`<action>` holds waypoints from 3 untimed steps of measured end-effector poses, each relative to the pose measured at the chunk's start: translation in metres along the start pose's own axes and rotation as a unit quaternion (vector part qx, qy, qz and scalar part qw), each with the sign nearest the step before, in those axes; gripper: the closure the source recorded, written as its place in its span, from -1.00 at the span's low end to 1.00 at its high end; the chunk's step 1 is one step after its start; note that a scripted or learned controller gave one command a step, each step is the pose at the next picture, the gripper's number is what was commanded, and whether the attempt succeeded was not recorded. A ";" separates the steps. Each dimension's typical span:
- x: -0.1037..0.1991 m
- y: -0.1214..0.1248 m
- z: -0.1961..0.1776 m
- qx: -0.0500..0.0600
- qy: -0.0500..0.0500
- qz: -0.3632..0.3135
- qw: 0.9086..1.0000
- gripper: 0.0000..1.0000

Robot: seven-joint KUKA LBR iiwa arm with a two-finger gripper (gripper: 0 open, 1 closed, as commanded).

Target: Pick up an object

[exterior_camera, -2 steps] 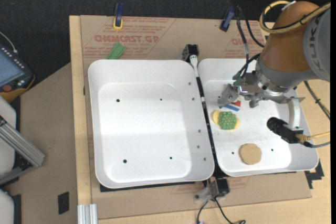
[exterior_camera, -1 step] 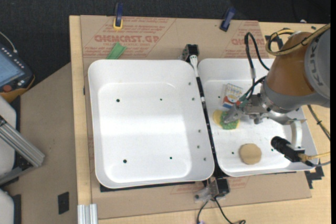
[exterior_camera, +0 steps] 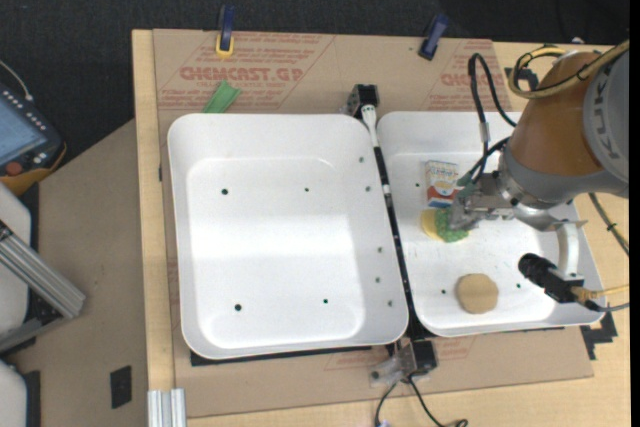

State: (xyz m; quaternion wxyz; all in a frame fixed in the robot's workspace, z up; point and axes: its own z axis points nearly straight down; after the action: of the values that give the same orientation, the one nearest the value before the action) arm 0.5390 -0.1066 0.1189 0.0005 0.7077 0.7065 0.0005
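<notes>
The gripper (exterior_camera: 462, 211) covers part of the yellow-green object (exterior_camera: 443, 226); finger contact is indeterminate. The small carton (exterior_camera: 440, 183) label is illegible. The arm (exterior_camera: 570, 130) is cut off at the right edge.

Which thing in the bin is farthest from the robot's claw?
The round tan ball, alone near the right bin's front edge. The small carton and yellow-green toy sit right by the gripper.

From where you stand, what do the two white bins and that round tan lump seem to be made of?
The left bin and right bin look like thin moulded plastic: smooth white with a soft sheen, rounded corners and a shallow lip. The round tan lump in the right bin looks matte and slightly rough, perhaps foam or a bread-like toy; the view cannot settle which.
</notes>
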 end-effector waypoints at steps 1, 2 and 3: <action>0.080 -0.009 -0.140 -0.007 0.001 -0.006 1.000 1.00; 0.075 -0.010 -0.143 -0.001 0.000 -0.001 1.000 1.00; 0.055 -0.036 -0.143 0.002 0.000 0.001 1.000 1.00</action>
State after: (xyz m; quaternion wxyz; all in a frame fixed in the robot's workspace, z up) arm 0.5033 -0.0512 0.2618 -0.0012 0.7082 0.7060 -0.0010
